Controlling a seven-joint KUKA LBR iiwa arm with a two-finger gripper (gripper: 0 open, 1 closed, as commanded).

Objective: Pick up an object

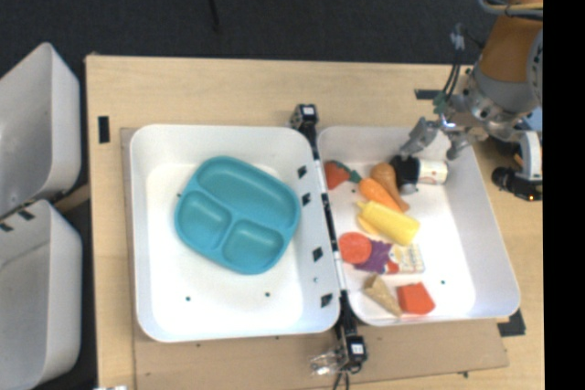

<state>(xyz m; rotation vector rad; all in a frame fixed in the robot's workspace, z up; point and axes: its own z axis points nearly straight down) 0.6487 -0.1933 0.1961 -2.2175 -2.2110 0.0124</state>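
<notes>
The right bin (484, 224) holds several toy foods in a pile. Among them are an orange carrot (377, 192), a yellow block (388, 221), a red disc (356, 247), a purple piece (375, 257), a red-orange block (416, 298) and a tan wedge (382, 295). A black-and-white cylinder (422, 171) lies near the bin's back. My gripper (436, 144) hangs just above and behind that cylinder. It is open, its two fingers spread, with nothing between them.
A teal divided plate (239, 215) lies in the left bin (146, 288). A red piece with a green top (336, 173) sits against the wall between the bins. The grey arm (507, 78) comes in from the upper right. White chairs (32, 132) stand at the left.
</notes>
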